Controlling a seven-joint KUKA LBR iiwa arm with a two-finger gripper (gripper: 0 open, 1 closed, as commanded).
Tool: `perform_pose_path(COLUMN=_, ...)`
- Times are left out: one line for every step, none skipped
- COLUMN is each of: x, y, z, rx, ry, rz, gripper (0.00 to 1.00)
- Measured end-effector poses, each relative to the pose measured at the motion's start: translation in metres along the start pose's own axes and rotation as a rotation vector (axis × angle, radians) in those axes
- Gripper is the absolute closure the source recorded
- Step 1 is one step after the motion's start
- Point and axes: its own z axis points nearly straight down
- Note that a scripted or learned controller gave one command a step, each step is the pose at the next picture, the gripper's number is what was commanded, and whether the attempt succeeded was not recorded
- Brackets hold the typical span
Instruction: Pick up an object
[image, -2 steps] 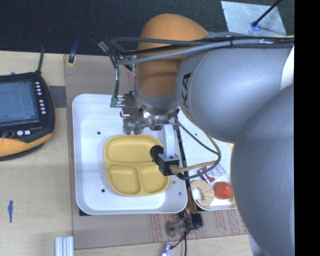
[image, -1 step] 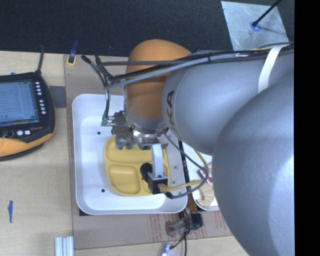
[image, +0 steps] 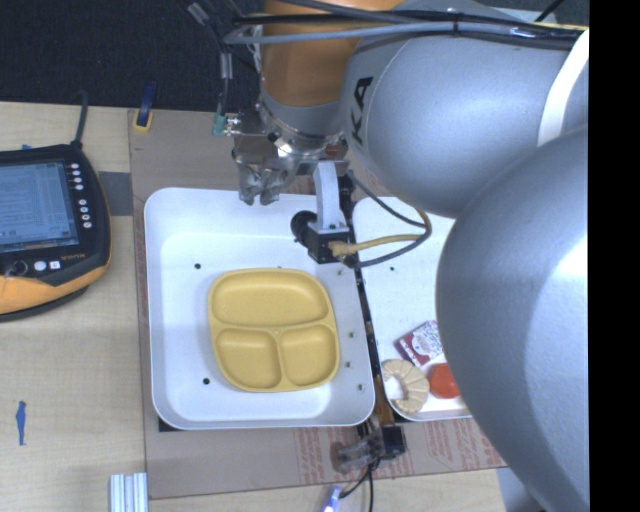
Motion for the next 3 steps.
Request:
perform_pose_path(x=-0.123, y=0.041, z=0.055, rx=0.003, ry=-0.003, rz=0.004, gripper=1.00)
perform_pose_path(x=-0.074, y=0.041, z=0.128, rx=0.003, ry=-0.001, rz=-0.001, gripper=1.00)
perform_pose_path(x=-0.074, y=0.041, z=0.117, rx=0.006, ry=-0.002, rz=-0.006, gripper=1.00)
